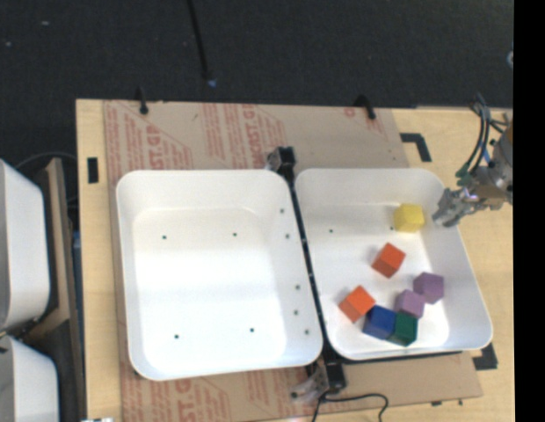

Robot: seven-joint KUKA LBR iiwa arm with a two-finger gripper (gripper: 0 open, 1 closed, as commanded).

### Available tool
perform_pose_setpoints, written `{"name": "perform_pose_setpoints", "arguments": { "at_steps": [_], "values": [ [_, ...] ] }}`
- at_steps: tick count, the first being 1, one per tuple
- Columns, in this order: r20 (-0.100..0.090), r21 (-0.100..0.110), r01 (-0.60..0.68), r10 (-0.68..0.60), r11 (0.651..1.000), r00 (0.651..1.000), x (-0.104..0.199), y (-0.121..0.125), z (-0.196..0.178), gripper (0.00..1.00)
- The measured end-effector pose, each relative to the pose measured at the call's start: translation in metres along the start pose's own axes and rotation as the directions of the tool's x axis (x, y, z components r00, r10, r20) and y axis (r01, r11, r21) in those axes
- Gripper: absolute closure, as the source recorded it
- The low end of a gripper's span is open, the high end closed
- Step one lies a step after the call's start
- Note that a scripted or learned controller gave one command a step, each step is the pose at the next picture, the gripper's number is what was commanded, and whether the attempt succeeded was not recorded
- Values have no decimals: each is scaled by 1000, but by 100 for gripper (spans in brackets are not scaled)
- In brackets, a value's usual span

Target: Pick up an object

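Note:
The right bin (360, 181) holds several small blocks. A yellow cube (409, 217) lies near its far right. An orange cube (388, 259) sits in the middle and another orange one (357, 303) lies nearer the front. Two purple blocks (428, 286) (410, 302), a blue cube (379, 322) and a green cube (404, 328) cluster at the front right. My gripper (454, 207) hangs over the bin's right rim, just right of the yellow cube and apart from it, with nothing seen in it.
The left bin (211, 271) stands beside the right one, a black clamp (281, 158) between them at the back. Cables (480, 152) trail down to the wrist at the right edge. White boxes (18, 244) stand off the bench's left side.

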State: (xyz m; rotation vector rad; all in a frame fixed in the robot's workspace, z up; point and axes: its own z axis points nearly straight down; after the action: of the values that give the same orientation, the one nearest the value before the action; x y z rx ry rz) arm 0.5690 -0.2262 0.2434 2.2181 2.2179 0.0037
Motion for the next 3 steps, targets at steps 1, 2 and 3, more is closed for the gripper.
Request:
{"name": "perform_pose_setpoints", "arguments": {
  "at_steps": [1, 2, 3],
  "values": [
    [0, 1, 0, 0, 1000, 1000, -1, 1, -41, 100],
    [-2, 3, 4, -4, 1000, 1000, 48, 7, -43, 100],
    [-2, 5, 4, -4, 1000, 1000, 103, -3, -38, 100]
  ]
}}
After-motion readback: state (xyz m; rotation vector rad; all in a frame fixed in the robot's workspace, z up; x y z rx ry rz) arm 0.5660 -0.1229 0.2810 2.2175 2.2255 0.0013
